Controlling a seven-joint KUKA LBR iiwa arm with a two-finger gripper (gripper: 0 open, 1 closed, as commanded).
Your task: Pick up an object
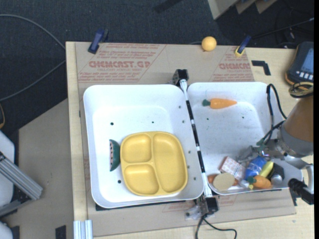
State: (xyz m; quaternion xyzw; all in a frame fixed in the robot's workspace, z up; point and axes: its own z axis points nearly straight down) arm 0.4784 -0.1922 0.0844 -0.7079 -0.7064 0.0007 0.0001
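Claw (pixel 259 156) low over toy pile (pixel 246 172) in right bin's (pixel 227 91) near corner; grip state cannot tell; blue bottle (pixel 255 166) directly beneath, long axis slanting; carrot (pixel 221 103) well apart at far side.

Beside the yellow divided plate (pixel 153 163), a watermelon-slice toy (pixel 113 155) is partly hidden under its left rim; well right of the plate, the arm (pixel 300 128) is cut off by the frame edge, its gripper (pixel 260 152) blurred, and the clutter pile (pixel 246 173) below too small to identify.
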